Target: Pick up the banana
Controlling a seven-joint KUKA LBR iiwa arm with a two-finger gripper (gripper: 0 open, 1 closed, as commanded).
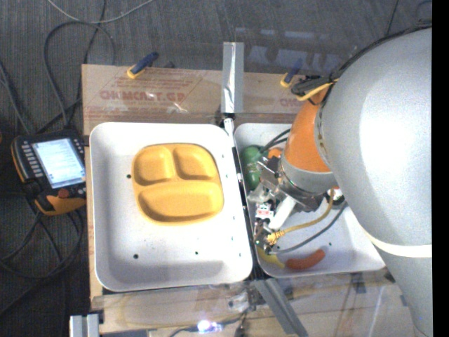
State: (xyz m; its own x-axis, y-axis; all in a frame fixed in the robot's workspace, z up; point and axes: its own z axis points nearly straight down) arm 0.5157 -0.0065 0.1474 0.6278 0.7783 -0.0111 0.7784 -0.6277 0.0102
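My gripper reaches down into the left part of the right bin, close to the wall between the two bins. The wrist and its cables cover what lies beneath it. Just below the gripper, near the bin's front left corner, a small yellow sliver peeks out. It may be the banana, but too little of it shows to be sure. Nothing can be made out between the gripper's tips.
A yellow divided tray lies in the left bin. In the right bin, a green object sits at the back left and an orange-red oblong thing lies by the front wall. The arm's grey body covers the bin's right side.
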